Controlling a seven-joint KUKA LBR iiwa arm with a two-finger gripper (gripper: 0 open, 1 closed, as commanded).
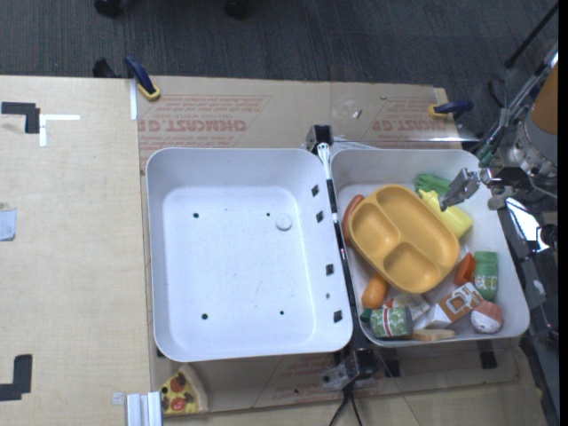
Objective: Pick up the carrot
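The gripper [463, 187] is seen over the upper right part of the right bin [506, 162], above a green and yellow item [441, 199]. Whether it is released or clenched cannot be told, and nothing can be made out in its grasp.

The carrot [374, 291] is judged to be the small orange piece at the lower left of that bin, just beside the yellow divided plate [404, 235] and touching a green-labelled can [388, 321]. It lies well apart from the gripper.

Several failures can be expected from here. The carrot is crowded against the plate rim, the can and the bin wall, so a descent could be blocked or the plate could be grabbed instead. A second orange-red item [465, 269] at the plate's right edge could be mistaken for the target.

Part of the carrot is covered by the plate, and its full shape cannot be judged. The arm is cut off at the right edge.
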